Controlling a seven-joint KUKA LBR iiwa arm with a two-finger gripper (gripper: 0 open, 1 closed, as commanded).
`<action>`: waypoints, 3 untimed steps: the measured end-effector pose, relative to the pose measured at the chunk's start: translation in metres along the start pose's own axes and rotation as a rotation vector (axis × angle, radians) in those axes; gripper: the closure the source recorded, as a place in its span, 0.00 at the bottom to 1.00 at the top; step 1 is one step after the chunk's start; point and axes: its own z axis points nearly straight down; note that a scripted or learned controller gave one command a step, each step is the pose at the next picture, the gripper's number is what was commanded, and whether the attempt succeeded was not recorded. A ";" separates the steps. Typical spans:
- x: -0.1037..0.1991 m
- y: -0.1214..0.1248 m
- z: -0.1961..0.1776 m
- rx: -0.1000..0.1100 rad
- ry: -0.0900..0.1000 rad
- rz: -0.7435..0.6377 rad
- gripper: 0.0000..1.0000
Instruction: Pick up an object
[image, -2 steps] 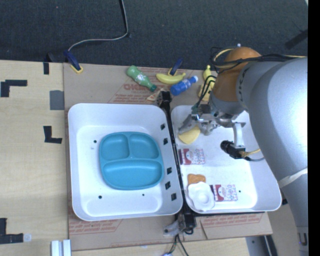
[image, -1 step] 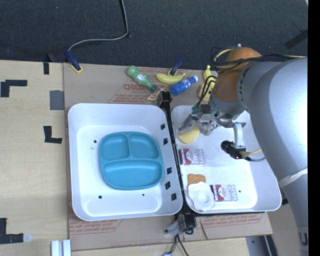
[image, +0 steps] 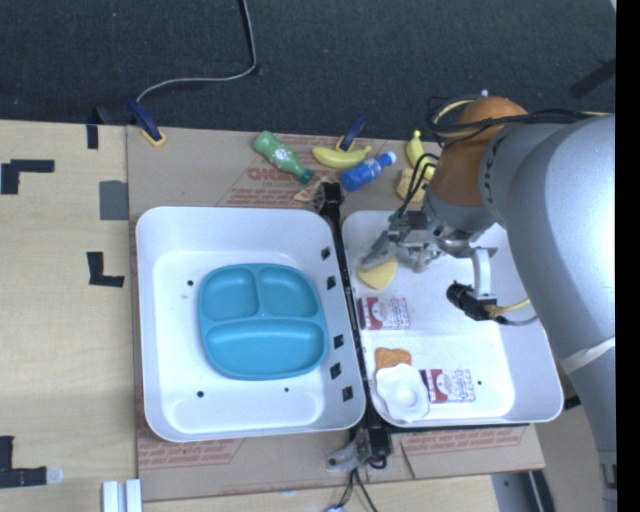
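Note:
My gripper (image: 396, 256) hangs low over the far left part of the right bin (image: 520, 350), and its two grey fingers (image: 374, 250) stand spread apart, open. A yellow wedge-shaped piece (image: 378, 273) lies on the bin floor just under the left finger, touching or nearly touching it, with nothing gripped between the fingers. Nearer the front of the same bin lie a red and white packet (image: 385, 313), an orange biscuit-like piece (image: 393, 357), a white cup (image: 401, 392) and a second red and white packet (image: 451, 384).
The left bin (image: 160, 300) holds a blue divided plate (image: 263, 320). Behind the bins on the cardboard lie a green bottle (image: 281, 156), a banana (image: 340, 155), a blue bottle (image: 364, 172) and a small yellow toy (image: 415, 151). The grey arm (image: 560, 230) covers the right bin's far right side.

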 end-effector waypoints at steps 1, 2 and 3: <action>0.003 -0.008 0.000 0.000 -0.001 0.001 0.00; 0.006 0.015 0.000 0.000 0.001 0.001 0.00; 0.006 0.007 0.000 0.001 0.000 0.002 0.00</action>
